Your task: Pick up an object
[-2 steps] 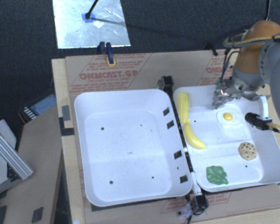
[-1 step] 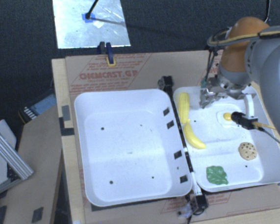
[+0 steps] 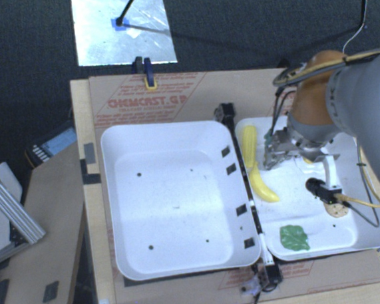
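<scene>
Camera view: gripper low in R bin, next to banana

Camera view looks down on two white bins side by side, mid-frame, on a cardboard sheet (image 3: 148,100) w/ red print. Left bin (image 3: 175,203) takes up the centre-left of the frame; right bin (image 3: 358,229) sits centre-right. A row of black clips (image 3: 235,170) runs along the seam btwn them.

Grey arm (image 3: 368,94) comes in from the right edge, orange band (image 3: 313,96) above the wrist, upper right. Gripper (image 3: 272,158) points down-left into the upper-left part of the right bin. Open or closed: can't tell, tip is too small and blurred against the white floor. Nothing visibly held.

Task objs, both in the right bin:
- banana (image 3: 256,165), yellow, lies lengthwise along the bin's left wall, just beside the seam, stem end toward frame top. Gripper tip is just to its right, v. close; touching or not, can't tell.
- green piece (image 3: 294,237), flat and crumpled-looking, near the bin's lower edge, lower-centre of that bin, well apart from gripper.

Elsewhere: silver foil square (image 3: 124,27) on dark carpet at frame top; yellow clamp (image 3: 149,78) on the cardboard's top edge; aluminium rail (image 3: 8,205) at far left.
</scene>
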